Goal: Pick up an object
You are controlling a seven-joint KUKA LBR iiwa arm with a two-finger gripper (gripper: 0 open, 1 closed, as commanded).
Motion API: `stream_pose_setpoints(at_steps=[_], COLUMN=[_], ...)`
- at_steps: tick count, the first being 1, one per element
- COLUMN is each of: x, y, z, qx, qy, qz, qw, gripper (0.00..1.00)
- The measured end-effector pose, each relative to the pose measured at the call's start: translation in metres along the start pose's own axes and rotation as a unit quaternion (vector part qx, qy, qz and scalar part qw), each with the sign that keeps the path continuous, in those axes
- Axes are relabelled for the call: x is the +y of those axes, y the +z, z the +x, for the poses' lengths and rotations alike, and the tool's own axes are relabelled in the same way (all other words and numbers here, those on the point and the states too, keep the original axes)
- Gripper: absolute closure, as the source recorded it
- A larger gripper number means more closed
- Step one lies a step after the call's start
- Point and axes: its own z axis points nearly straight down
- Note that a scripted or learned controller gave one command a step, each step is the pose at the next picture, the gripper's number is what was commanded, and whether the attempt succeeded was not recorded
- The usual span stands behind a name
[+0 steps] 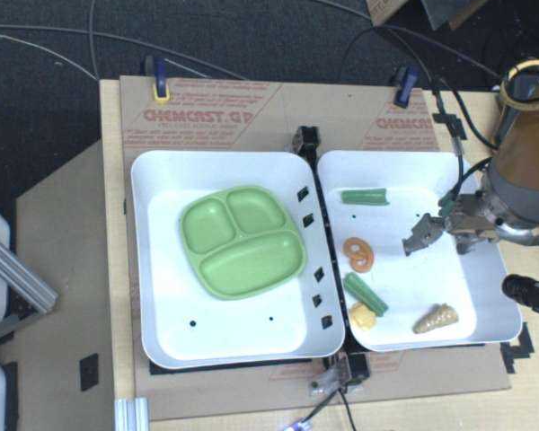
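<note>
On the tabletop [251, 106], a brown board printed with red lettering, 2 shallow white bins sit side by side, their inner walls touching along a row of black clips.

The left bin [162, 241] holds 1 thing: a pale green plate [242, 241] with 3 compartments, 2 small ones toward the far side and 1 large one toward the near side. It lies flat, roughly in the middle of the bin and turned a little askew.

The right bin [404, 173] holds 5 small things. A green stick [364, 197] lies flat near the far wall. An orange pretzel [359, 255] lies just beside the inner wall, about halfway down. Nearer the front, a second green stick [365, 294] lies at a slant, and its lower end touches a small yellow piece [364, 317] in the near left corner. A tan cone-shaped shell [436, 318] lies near the front wall, well apart from the yellow piece.

The arm [521, 164] reaches in from the right, with an orange band above its grey wrist. Its hand [422, 239] hovers over bare bin floor in the right bin, between the pretzel and the right wall, with the shell below it in the view. Nothing is seen between its dark tips, and I cannot tell whether it is released or clenched.
</note>
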Motion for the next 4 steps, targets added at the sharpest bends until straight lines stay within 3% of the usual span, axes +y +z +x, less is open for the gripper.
stream_pose_setpoints(at_steps=[1, 2, 4], x=[0.002, -0.005, 0.004], y=[-0.005, 0.042, 0.149], z=[0.000, 0.006, 0.002], qx=[-0.001, 0.000, 0.000], qy=[-0.002, -0.001, -0.001], qz=[-0.006, -0.003, -0.003], qw=[1.0000, 1.0000, 1.0000], gripper=[0.00, 0.00, 0.00])
